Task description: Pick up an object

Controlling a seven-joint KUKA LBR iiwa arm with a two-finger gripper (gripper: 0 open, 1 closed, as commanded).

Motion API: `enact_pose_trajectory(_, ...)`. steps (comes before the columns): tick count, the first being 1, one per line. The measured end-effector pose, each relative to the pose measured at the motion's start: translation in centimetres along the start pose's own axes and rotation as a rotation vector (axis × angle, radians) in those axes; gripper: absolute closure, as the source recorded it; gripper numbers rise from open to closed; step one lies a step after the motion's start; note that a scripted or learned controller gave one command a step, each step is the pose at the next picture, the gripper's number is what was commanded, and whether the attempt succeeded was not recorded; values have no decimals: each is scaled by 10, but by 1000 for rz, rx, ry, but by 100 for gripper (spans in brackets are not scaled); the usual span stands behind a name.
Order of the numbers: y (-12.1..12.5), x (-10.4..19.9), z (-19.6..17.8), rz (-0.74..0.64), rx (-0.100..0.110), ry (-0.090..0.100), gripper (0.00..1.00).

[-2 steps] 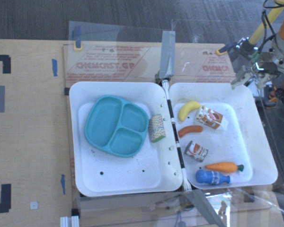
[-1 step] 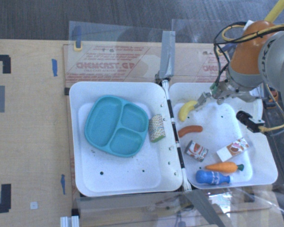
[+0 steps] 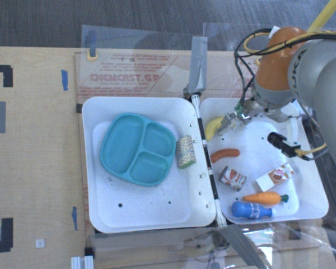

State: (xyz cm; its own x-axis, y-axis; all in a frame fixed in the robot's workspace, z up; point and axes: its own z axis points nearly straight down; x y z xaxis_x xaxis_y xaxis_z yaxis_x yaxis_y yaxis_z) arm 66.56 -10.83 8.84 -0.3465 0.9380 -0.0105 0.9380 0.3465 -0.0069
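White bins, two of them, and I used the right bin as my reference for everything. Closest to the camera, along that bin's near edge, sat a blue bottle lying on its side, with a toy carrot touching it just behind. A bit further in were a small red-and-white can and a little red-and-white carton, then an orange-red sausage nearer the bin's left wall. All of those were lying loose on the floor, none lifted.

Across the divider, the left bin had a teal divided plate and a speckled sponge-looking block leaning by its right wall.

At the far-left corner of the right bin was a yellow banana-ish thing, and the gripper was down right beside it, looking like it touched its right end. Honestly I couldn't tell whether the pincer was open or closed from that angle, too small and cluttered with cables.

My read: the reach was done, nothing was up in the air yet. Grasp and lift were both still to go, banana being the likely target.
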Motion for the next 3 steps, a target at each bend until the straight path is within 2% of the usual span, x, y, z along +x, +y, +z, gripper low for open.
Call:
enact_pose_trajectory(1, -85, -4, 1, 106, -7, 11, 0)
enact_pose_trajectory(2, -4, -5, 2, -53, -10, 7, 0)
enact_pose_trajectory(3, -117, 54, 0, 13, -12, 10, 0)
